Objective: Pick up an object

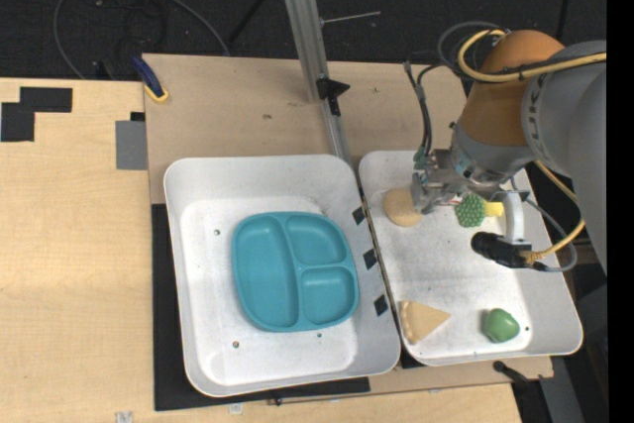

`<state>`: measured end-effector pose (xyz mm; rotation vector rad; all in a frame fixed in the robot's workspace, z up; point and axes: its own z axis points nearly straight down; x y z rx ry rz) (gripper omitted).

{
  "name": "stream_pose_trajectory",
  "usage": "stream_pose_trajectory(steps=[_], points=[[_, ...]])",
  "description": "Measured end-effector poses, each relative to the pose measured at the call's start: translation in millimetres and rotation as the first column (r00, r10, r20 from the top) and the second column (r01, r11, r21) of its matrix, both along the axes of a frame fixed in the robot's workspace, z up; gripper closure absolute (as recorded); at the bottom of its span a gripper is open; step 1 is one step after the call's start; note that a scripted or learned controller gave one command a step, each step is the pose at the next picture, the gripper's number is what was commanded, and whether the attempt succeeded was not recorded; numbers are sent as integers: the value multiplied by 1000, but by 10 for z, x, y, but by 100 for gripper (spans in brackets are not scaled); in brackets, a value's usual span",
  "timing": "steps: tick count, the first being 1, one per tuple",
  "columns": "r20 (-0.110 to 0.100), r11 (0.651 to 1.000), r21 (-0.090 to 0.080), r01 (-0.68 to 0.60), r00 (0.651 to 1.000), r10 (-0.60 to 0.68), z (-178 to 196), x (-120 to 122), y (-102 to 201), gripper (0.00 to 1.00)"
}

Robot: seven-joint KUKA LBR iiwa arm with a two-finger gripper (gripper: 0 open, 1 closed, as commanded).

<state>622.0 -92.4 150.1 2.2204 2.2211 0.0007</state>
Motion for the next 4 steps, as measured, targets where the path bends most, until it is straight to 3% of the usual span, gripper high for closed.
stream_pose_trajectory(steps=[2,4], points=[[1,1000,0,0,1000,0,1073,37,-70,100],[-6,1000,0,-1,1000,1,779,-225,945,100]])
